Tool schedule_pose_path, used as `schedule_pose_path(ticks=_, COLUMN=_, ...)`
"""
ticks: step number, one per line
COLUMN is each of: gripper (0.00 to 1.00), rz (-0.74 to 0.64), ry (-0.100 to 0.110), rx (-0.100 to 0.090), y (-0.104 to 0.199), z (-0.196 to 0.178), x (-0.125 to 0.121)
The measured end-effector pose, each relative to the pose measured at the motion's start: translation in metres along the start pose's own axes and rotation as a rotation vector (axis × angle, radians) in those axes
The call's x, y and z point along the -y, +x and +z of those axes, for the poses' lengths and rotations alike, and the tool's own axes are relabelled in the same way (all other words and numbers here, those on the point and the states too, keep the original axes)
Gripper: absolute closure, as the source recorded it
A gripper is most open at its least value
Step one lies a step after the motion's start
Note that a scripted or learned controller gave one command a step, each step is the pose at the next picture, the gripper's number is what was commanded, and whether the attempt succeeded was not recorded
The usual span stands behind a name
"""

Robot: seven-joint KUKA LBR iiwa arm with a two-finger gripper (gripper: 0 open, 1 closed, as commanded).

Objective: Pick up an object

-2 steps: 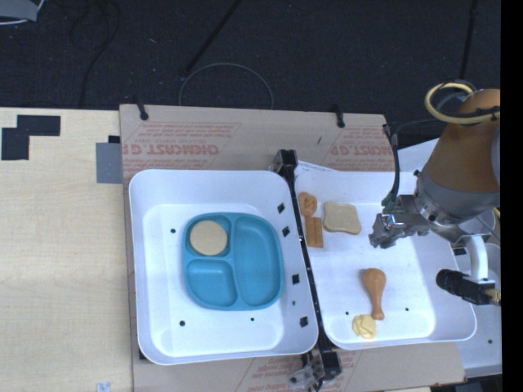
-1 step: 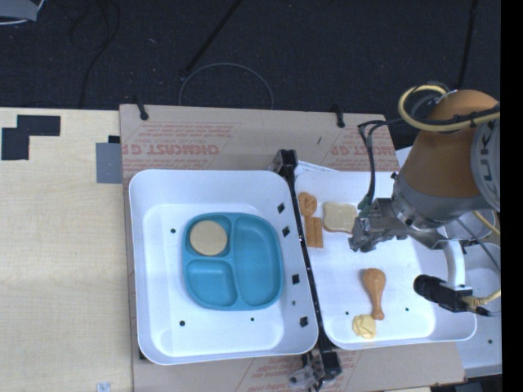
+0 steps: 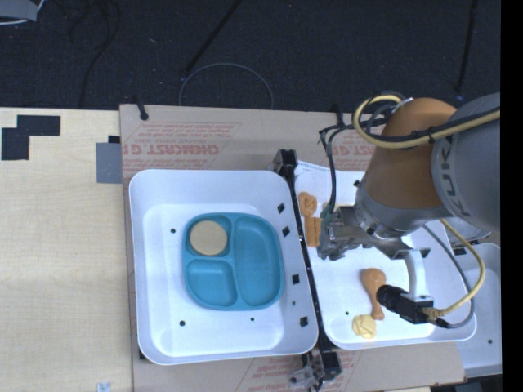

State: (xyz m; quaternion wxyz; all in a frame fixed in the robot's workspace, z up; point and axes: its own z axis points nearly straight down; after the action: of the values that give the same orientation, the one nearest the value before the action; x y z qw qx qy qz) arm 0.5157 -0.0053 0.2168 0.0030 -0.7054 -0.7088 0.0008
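Observation:
My gripper [image 3: 330, 245] is low in the right bin [image 3: 458, 333], near its left wall. Just left of it lie a tan bread-like piece [image 3: 306, 202] and an orange piece [image 3: 312, 232], close to the gripper; I cannot see contact. A brown drumstick-shaped toy [image 3: 373, 287] lies below and right of the gripper, and a small yellow lump [image 3: 364, 327] sits near the bin's front edge. The arm's orange band and grey body cover the upper right part of this bin.
The left bin [image 3: 155, 219] holds a blue divided plate [image 3: 253, 268] with a round tan disc [image 3: 207, 237] in its upper left compartment. A black divider [image 3: 296, 243] runs between the two bins. Cables hang around the wrist.

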Motion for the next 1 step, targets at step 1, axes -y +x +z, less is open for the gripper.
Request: schedule_pose_path(ticks=1, gripper=1.00, rz=0.000, ry=-0.003, rx=0.001, y=0.0495, z=-0.0118, x=0.0016)
